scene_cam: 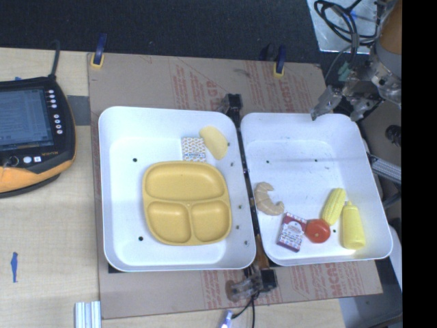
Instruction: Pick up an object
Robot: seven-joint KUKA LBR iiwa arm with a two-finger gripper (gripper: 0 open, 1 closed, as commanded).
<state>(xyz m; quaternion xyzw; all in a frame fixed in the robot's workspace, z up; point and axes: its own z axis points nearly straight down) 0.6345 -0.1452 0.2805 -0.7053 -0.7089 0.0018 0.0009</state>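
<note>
My gripper (339, 110) hangs over the far right rim of the right bin (307, 139), fingers spread open with nothing between them. In the right bin's near part lie a tan croissant (267, 199), a small red box (291, 232), a red tomato (317, 231), a yellow corn cob (333, 206) and a yellow bottle (352, 226). The left bin (119, 183) holds a yellow divided plate (186, 202), a small patterned packet (194, 149) and a pale yellow piece (214, 142) near its far right corner.
A tablet in an orange case (31, 132) lies on the bench at the left. Clamps (97, 52) pin the cardboard sheet at the back. Cables (341, 16) hang above the arm at the top right.
</note>
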